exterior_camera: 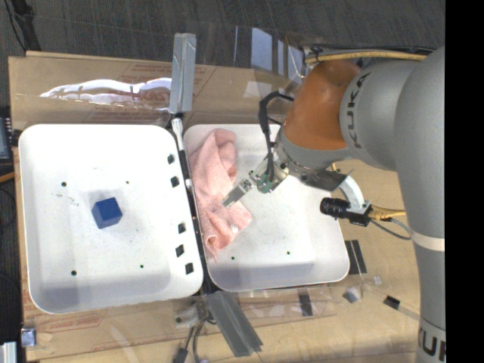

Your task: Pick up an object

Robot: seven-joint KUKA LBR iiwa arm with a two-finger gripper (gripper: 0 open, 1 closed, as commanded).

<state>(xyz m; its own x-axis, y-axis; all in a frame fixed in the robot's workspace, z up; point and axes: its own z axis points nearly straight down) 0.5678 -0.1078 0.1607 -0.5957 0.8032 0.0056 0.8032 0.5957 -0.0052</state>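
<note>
Where the arm (355, 119) reaches in from the right, its gripper (236, 195) hangs over the right bin (302, 267), with the fingers (233, 197) at the edge of a crumpled pink cloth (215, 184); whether they are spread or pressed together cannot be told, and no cloth shows between them. That cloth lies along the left side of the right bin, against the wall between the two bins. A small blue cube (107, 212) sits in the left bin (45, 286), well apart from the gripper. Grey letters reading "KUKA" mark the arm beside its orange band.
</note>
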